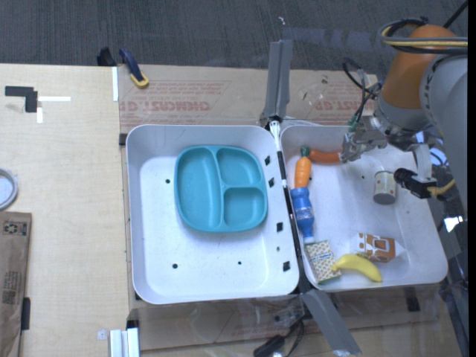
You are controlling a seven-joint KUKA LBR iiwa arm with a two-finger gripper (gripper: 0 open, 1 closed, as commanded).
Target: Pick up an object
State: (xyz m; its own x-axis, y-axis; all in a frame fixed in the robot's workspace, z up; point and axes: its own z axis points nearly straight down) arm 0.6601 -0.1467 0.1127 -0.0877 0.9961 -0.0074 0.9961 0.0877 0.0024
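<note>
The claw [351, 149] is being held low in the right bin [416, 274], in the upper right of the frame, just beside a small orange carrot-like piece [324, 155]. How far it is opened cannot be told, and nothing is being seen gripped. The piece is being judged light, stiff and smooth, best pinched across its middle. Its right end is being hidden by the claw.

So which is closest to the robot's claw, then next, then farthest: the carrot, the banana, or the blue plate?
From the end effector in the right bin:
1. Carrot, just to its left, by the divider.
2. Banana, at the bin's near edge.
3. Blue plate, over in the left bin.
</note>
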